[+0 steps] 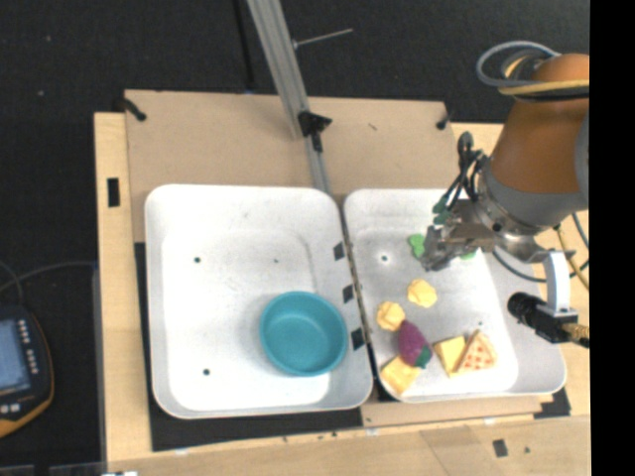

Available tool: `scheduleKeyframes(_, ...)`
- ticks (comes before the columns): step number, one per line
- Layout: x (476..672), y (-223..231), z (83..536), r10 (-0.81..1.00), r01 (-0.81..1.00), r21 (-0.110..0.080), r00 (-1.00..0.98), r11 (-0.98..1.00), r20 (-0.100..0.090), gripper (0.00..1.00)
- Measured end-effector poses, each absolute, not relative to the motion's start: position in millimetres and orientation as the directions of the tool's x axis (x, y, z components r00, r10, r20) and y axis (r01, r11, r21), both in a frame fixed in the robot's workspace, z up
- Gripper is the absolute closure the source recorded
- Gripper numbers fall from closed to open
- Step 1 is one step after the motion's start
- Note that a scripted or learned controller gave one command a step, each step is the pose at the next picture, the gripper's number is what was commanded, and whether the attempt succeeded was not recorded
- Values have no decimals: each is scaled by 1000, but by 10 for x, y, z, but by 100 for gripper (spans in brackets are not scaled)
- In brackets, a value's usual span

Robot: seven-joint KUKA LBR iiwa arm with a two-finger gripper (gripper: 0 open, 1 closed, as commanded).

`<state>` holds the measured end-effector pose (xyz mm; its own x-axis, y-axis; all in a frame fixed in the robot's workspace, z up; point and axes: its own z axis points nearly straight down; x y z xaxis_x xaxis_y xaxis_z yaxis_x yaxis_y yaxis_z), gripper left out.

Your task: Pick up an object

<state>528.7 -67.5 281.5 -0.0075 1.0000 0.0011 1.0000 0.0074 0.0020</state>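
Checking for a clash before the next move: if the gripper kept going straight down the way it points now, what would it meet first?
Most likely the small green object right at the gripper, over the right bin. Depth is unclear from this slanted view; it might instead meet the bin floor just beside it. The yellow pieces lie nearer the camera, off that line.

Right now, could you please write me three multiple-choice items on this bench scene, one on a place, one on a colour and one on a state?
1. Where does the bowl sit?
A. in the left bin
B. in the right bin
C. on the bench outside both bins

2. What colour is the bowl?
A. red
B. teal blue
C. yellow

3. Over which bin is the claw?
A. the left bin
B. neither bin
C. the right bin

Answers:
1 A: the bowl rests near the front of the left bin.
2 B: it is teal blue all over.
3 C: the claw hangs over the back of the right bin, behind the toy foods.
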Motion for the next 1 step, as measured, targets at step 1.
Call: scheduleKeyframes(1,5364,-123,2680,1000,1000,-2,-3,3,1,100)
